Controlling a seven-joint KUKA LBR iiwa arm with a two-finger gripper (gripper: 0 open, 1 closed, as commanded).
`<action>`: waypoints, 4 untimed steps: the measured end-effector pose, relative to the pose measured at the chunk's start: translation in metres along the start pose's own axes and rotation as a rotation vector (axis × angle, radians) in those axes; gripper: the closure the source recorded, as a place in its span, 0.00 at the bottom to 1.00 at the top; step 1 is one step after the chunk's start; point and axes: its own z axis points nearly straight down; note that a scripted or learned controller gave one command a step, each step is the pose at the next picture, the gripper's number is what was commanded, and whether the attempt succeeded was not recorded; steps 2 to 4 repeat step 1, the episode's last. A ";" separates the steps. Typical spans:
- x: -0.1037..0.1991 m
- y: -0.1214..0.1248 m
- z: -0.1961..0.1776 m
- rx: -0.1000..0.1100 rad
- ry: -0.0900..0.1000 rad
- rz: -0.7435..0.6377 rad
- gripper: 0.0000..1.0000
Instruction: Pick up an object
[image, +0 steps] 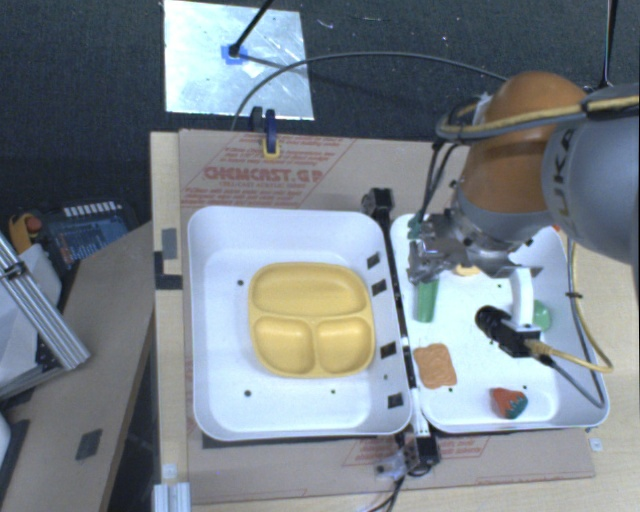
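Nearest my camera, a red-and-teal piece (508, 402) and a tan slab (435, 365) lie in the right bin (578, 405). I see the gripper (428, 268) low over that bin's left side, just above a green cylinder (426, 301); whether it is clenched I cannot tell. I judge the cylinder light, stiff and slippery, best grasped across its middle. Its long axis runs roughly toward and away from the camera.

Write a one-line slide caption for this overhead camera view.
KUKA arm's end effector poised over a green cylinder in the right bin; yellow divided tray in the left.
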 end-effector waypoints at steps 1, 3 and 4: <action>0.058 -0.022 0.004 0.002 -0.001 0.000 1.00; 0.058 -0.022 0.004 0.002 -0.001 0.000 1.00; 0.058 -0.022 0.004 0.002 -0.001 0.000 1.00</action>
